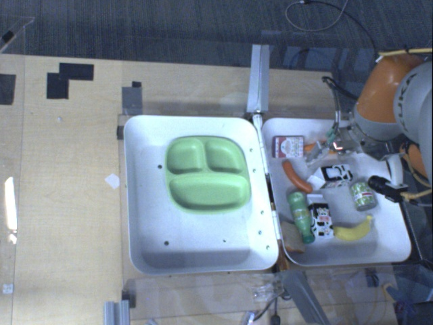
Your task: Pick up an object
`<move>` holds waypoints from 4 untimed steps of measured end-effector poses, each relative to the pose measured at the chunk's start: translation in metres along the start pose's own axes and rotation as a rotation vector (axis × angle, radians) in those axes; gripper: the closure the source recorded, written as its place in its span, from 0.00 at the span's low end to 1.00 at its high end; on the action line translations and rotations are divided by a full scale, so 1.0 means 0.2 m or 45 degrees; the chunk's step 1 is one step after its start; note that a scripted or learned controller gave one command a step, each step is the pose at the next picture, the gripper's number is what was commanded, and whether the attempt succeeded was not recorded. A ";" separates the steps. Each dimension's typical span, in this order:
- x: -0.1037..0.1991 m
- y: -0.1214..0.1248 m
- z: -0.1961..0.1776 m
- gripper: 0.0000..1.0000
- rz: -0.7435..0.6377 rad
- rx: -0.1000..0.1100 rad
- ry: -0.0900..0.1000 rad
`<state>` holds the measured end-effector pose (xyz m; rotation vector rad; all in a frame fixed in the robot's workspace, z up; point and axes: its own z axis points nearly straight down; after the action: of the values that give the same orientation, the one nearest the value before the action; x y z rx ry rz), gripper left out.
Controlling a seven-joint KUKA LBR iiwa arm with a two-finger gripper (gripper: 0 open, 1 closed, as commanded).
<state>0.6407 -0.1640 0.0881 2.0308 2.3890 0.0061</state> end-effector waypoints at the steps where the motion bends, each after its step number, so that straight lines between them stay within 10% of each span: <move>1: 0.00 0.02 -0.07 1.00 -0.003 -0.013 -0.002; 2: 0.20 -0.08 -0.80 1.00 0.044 -0.003 -0.001; 4: 0.24 0.00 -0.91 1.00 -0.145 -0.010 -0.005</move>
<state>0.6319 -0.1170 0.2701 1.8862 2.4942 0.0114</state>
